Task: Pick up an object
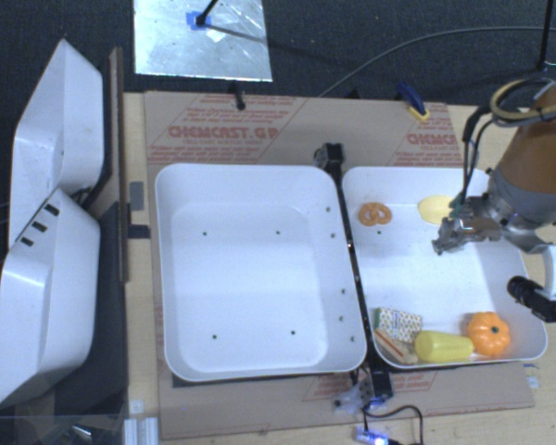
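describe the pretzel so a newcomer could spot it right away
Look in the right bin, at its far left corner beside the divider between the bins. The pretzel lies there alone: small, orange-brown, with looped holes. Its nearest neighbour, a pale yellow piece, is plain and solid.

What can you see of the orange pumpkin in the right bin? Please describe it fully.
The pumpkin is small, round and bright orange, with faint ribs and a short dark stem on top. It looks like smooth plastic, probably a toy. It sits upright in the near right corner of the right bin, close to the rim. On its left a yellow object touches it or nearly so. The gripper is well away from it.
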Motion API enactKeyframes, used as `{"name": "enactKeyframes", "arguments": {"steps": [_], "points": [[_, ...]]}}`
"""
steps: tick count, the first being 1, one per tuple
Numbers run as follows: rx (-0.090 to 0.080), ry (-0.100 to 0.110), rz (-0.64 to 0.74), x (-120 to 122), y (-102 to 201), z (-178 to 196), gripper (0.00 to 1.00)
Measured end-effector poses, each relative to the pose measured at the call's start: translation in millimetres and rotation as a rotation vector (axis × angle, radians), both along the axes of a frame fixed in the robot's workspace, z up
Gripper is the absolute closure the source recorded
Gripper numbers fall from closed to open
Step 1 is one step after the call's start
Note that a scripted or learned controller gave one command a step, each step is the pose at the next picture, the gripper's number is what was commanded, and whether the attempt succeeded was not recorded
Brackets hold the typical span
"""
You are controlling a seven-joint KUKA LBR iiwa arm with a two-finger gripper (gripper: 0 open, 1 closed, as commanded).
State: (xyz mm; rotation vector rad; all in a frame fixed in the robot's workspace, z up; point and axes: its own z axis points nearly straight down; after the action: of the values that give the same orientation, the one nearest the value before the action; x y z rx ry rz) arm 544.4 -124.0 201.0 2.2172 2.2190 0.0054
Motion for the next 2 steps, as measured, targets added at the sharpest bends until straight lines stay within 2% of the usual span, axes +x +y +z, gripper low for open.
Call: {"name": "enactKeyframes", "arguments": {"steps": [2], "points": [[0.0,0.001,0.0,-7.7,0.8,100.0,1.0]]}}
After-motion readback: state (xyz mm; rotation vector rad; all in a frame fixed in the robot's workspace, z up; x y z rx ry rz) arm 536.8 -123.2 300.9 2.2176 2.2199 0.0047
